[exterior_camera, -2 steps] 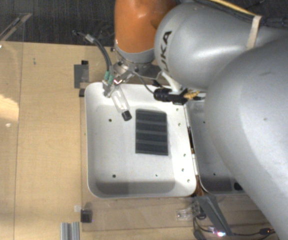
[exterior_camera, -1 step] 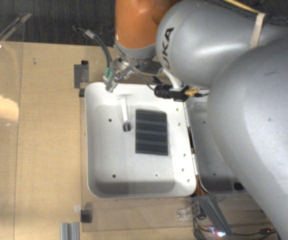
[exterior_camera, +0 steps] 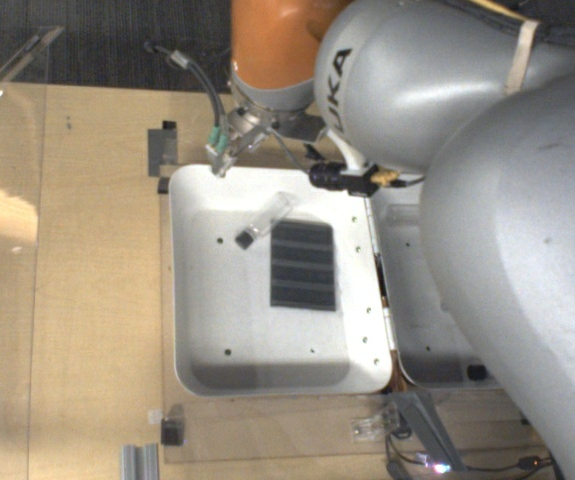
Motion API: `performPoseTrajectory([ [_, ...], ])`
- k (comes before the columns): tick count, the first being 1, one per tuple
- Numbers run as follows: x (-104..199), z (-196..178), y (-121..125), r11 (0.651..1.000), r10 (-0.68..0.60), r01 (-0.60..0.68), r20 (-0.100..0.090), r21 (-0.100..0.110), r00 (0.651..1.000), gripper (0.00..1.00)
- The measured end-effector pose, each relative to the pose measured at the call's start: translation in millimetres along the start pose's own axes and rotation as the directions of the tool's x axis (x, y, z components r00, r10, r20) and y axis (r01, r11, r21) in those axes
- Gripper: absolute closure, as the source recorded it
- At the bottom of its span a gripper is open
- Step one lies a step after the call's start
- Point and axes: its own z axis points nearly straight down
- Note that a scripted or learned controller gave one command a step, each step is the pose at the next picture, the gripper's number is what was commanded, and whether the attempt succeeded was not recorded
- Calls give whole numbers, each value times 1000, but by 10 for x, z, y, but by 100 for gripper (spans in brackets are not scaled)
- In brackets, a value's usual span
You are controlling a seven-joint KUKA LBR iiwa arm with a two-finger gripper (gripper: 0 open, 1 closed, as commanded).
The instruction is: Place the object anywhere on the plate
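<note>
Tool hovers over the left bin's far rim; grip state unclear

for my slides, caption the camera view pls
KUKA arm's tool at the left bin's far rim; clear object beside dark ridged plate.

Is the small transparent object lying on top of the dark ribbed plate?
No. The transparent object lies on the white bin floor, beside the upper left corner of the dark plate.
</note>
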Motion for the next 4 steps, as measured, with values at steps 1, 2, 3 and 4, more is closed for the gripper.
performPoseTrajectory([
  [1,134,32,-71,965,-261,261,-11,17,965,100],
  [2,215,1400,-90,982,-189,190,-10,16,982,100],
  [3,204,1269,-65,982,-190,190,-7,8,982,100],
  [4,180,1412,-46,623,-782,782,-16,5,623,100],
])
